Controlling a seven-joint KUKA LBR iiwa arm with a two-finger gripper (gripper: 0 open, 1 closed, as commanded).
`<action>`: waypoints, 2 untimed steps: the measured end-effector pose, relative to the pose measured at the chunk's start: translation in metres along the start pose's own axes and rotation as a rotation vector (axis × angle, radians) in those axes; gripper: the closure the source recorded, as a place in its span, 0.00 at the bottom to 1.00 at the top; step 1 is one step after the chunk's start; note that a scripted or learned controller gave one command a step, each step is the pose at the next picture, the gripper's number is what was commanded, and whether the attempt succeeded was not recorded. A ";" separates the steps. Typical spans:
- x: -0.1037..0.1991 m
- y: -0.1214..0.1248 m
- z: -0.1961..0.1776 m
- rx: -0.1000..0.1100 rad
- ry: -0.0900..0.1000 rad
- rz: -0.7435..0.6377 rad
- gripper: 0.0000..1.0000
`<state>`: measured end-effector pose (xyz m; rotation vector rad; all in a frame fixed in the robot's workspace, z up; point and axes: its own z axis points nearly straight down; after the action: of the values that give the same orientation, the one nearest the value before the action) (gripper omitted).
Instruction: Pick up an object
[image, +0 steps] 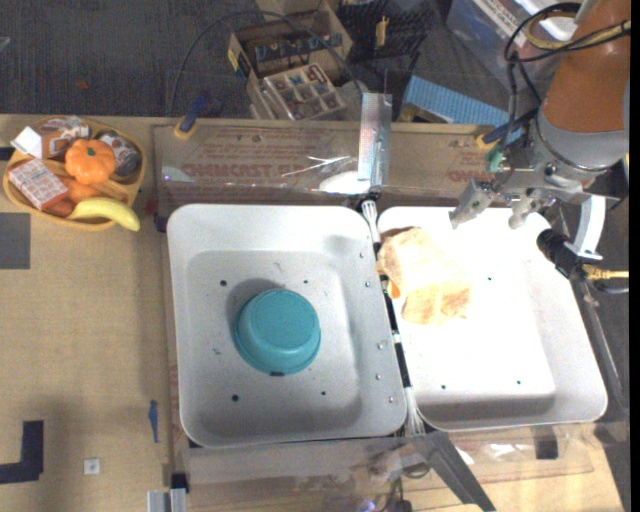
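Two white bins are sitting side by side on the worktop. The gripper (497, 207) is hovering over the right bin's (520, 400) far edge, fingers apart and empty. Next, I'd guess, it's needing to drop toward the tan cloth (428, 280) nearby.

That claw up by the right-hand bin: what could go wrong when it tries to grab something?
The gripper hangs open near the right bin's far rim, off to one side of the tan object, so a straight drop would likely close on nothing. That object lies against the left wall, where a finger could strike the rim. Its floppy look may let it slip.
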<state>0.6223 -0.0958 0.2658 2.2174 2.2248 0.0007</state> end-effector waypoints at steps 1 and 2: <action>-0.014 -0.045 0.113 0.000 0.000 -0.089 0.00; -0.004 -0.040 0.177 -0.009 -0.001 -0.219 0.00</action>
<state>0.5828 -0.0995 0.0893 1.9563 2.4483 0.0089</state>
